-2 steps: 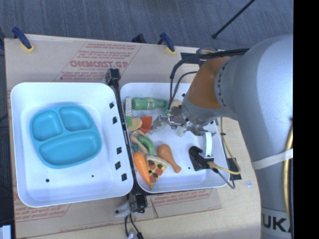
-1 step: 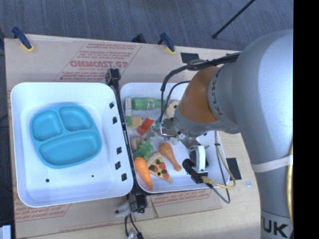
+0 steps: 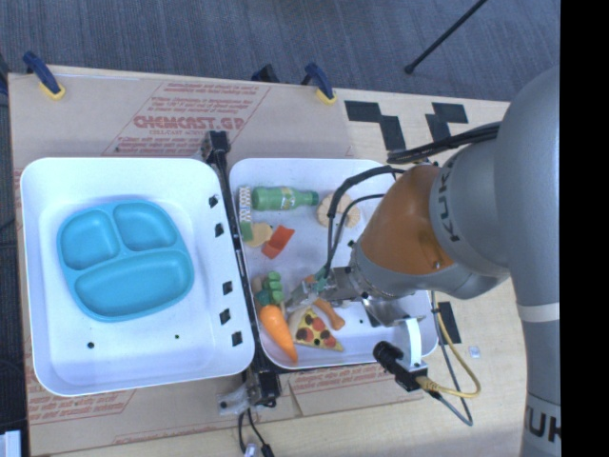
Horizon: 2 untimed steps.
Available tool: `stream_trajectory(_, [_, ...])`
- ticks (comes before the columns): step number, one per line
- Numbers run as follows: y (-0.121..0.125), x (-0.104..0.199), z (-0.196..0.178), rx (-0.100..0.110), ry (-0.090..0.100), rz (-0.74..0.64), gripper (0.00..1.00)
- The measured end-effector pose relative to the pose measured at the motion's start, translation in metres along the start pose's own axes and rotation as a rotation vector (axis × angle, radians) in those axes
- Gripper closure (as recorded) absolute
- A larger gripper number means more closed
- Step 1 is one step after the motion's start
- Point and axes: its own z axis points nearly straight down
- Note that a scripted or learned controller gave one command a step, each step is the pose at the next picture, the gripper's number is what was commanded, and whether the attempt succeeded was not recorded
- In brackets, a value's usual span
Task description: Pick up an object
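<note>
Pincer (image 3: 319, 288) state can't be told, low amid crowded toys: it could clip the carrot (image 3: 277, 327) or pizza (image 3: 319, 332) and come up with nothing.

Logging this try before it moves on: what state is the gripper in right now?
Gripper: low in the right white bin, among the toy food near the pizza slice; open or shut cannot be told.

Crowded right bin (image 3: 285, 174), roomier left bin (image 3: 38, 255)
Arm (image 3: 428, 227) covers the right bin's right half; toys crowd its left. Left bin's margins around the blue tray (image 3: 124, 260) lie open.
</note>
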Motion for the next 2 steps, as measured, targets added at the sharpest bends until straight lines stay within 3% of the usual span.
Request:
stream_trajectory(1, [0.001, 0.001, -0.010, 0.001, 0.001, -0.006, 1.00])
stream_trajectory(2, [-0.006, 0.040, -0.126, -0.001, 0.001, 0.175, 1.00])
